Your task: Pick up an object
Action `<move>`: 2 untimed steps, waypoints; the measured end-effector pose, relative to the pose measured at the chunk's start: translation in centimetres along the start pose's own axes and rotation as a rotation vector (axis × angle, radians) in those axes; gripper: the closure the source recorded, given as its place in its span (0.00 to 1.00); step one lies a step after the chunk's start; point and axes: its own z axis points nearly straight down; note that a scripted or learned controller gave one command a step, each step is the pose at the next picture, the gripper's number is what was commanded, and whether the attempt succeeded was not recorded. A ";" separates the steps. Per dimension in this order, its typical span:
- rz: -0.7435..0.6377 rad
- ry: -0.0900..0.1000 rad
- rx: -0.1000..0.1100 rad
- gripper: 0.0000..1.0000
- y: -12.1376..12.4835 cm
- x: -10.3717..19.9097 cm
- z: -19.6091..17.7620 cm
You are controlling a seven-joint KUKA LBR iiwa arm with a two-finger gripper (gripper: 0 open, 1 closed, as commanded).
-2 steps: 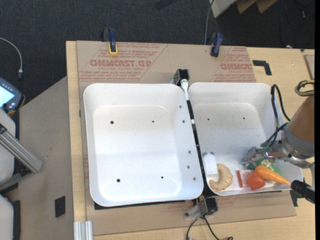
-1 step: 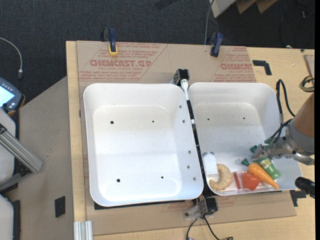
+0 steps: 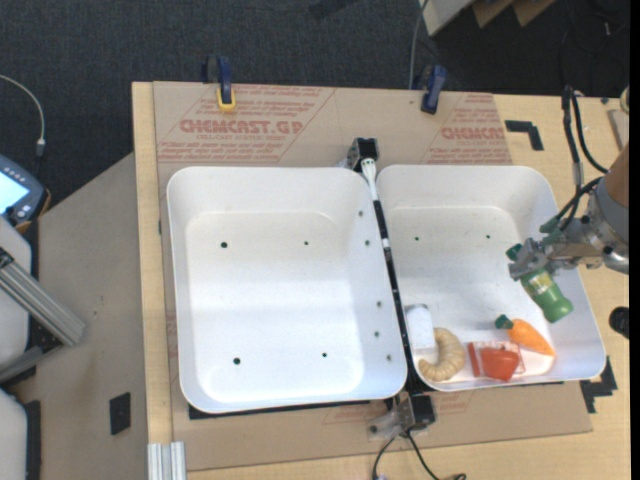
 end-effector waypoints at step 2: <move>-0.002 0.007 0.011 1.00 -1.0 14.9 3.8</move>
